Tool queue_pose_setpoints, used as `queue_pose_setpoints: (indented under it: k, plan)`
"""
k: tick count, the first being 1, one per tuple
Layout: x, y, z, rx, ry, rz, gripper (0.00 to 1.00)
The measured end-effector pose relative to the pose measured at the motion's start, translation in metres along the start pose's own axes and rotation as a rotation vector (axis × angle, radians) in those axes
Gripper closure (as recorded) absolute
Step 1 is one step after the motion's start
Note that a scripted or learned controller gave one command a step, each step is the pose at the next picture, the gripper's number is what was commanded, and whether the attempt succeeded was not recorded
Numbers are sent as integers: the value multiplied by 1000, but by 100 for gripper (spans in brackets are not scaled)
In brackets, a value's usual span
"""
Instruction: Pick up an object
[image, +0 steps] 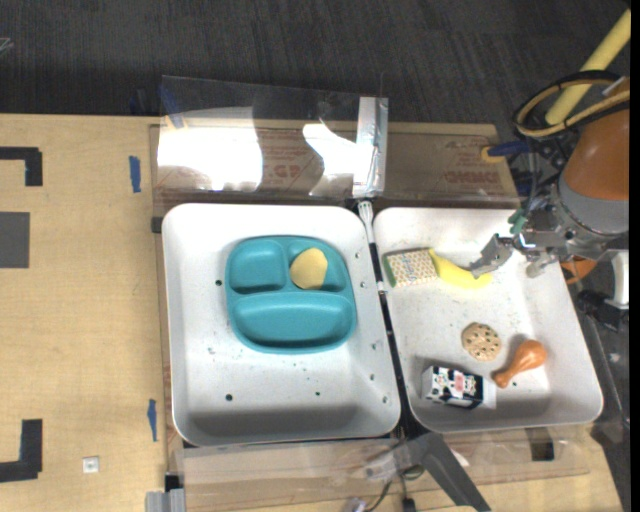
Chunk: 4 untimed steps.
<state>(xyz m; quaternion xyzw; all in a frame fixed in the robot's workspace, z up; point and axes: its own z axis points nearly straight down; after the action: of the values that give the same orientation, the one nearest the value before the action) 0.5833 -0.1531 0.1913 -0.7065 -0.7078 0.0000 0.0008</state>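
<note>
Arm: grey KUKA iiwa arm (598, 205) enters from the right edge of the camera view, upper half of frame.
Band: orange band (605, 160) sits above the wrist, partly cut by the frame edge.
Wrist: grey metal, angled down and toward the left.
Gripper: two-finger gripper (515, 250) at the arm's left end, near the upper right part of the view.
Fingers: one finger (489, 257) reaches left and down, the other (541, 262) lies to its right; a clear gap between them, nothing held in it.
</note>
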Motion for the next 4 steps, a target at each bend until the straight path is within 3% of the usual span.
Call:
queue_pose_setpoints:
  k: [1, 2, 3, 4]
  plan:
    - [17, 32, 103, -10, -3, 19, 0]
    - [15, 31, 92, -7, -5, 20, 100]
    - [15, 31, 93, -6, -4, 20, 0]
    - [31, 33, 105, -4, -3, 196, 0]
